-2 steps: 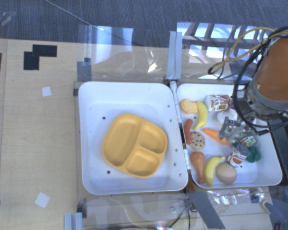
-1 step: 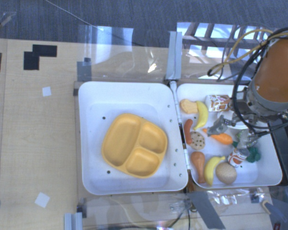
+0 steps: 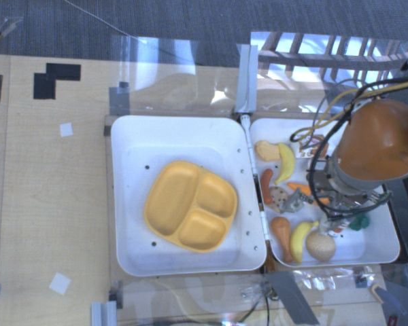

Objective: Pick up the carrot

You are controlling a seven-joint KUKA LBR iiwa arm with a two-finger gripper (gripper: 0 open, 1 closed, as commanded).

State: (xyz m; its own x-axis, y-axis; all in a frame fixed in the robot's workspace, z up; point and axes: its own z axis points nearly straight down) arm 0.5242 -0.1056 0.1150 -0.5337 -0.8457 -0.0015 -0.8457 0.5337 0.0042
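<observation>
Resting on wooden bench [image 3: 47, 202], white bins [image 3: 183, 131], grey carpet [image 3: 156, 5]

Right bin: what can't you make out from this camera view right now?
- Gripper: the arm's orange band sits over it, so its state is hidden.
- Carrot: only an orange sliver shows beside the gripper; the arm hides the rest.
- Green item: partly under the arm, too small to identify.
</observation>
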